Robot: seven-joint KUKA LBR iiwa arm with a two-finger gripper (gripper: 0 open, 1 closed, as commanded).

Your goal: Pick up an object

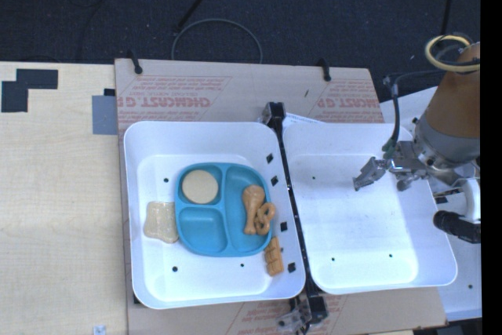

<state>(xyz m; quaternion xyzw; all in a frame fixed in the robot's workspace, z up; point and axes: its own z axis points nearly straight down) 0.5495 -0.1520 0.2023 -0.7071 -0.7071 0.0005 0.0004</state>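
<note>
In the left bin point(157, 141) lies a blue divided tray point(205, 235). A round tan disc point(199, 187) sits in its upper left compartment and a twisted tan pretzel piece point(257, 209) in its right one. A pale toast slice point(161, 222) rests just left of the tray, and a small orange-brown chunk point(273, 256) lies off its lower right corner. My gripper point(384, 178) hovers over the right side of the right bin point(353, 247), far from all these items. Its two grey fingers are spread, and nothing is between them.
A black divider point(286, 200) runs between the two bins. Both bins stand on a cardboard sheet point(235, 94) on the bench. A black cylindrical part point(456, 225) and cables hang by the arm at the right edge.
</note>
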